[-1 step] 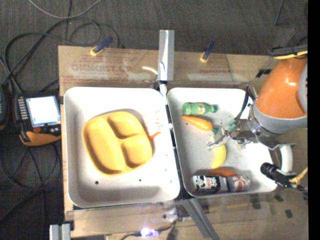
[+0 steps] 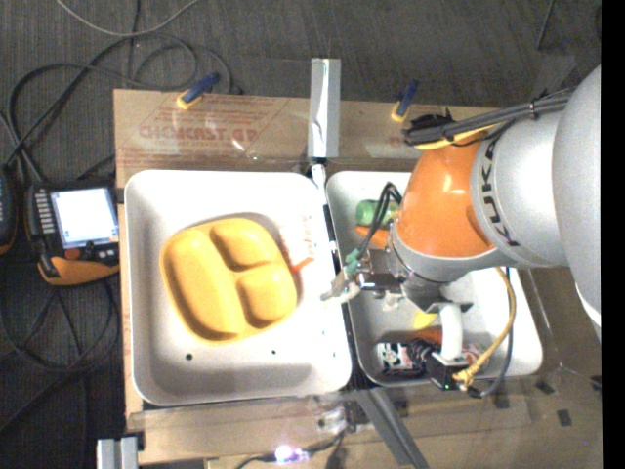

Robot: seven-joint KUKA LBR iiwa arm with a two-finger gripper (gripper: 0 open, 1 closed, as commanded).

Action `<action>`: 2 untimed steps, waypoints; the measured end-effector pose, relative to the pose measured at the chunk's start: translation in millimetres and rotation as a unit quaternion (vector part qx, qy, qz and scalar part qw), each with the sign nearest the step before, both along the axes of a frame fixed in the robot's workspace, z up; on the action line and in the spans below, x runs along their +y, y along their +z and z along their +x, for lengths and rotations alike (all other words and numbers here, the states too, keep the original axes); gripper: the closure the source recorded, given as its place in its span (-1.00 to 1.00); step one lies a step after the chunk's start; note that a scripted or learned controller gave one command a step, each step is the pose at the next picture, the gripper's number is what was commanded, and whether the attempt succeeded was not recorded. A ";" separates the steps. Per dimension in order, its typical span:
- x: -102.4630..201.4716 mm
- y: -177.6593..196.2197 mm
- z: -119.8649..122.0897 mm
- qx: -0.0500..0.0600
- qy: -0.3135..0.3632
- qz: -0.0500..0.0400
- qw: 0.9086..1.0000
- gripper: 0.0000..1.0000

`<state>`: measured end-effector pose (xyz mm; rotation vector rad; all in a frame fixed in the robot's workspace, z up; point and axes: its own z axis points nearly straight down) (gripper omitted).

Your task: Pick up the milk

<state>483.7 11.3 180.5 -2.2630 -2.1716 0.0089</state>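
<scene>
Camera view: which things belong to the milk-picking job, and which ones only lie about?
Job: arm; right bin; black-and-white pack, perhaps the milk, I cannot be sure.
Lying about: yellow divided plate; left bin; green thing; handheld screen beside the bench.

A brown board surface [image 2: 210,130] carries two shallow white bins side by side, the left bin [image 2: 146,291] and the right bin [image 2: 347,189], with two clamps [image 2: 198,89] at its far edge.
</scene>
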 end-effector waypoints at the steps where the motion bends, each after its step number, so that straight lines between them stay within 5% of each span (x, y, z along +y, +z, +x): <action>1: -40.7 52.7 0.9 -0.001 0.026 0.000 1.000 -1.00; 2: -60.6 0.2 -0.3 0.000 0.232 0.002 0.973 -1.00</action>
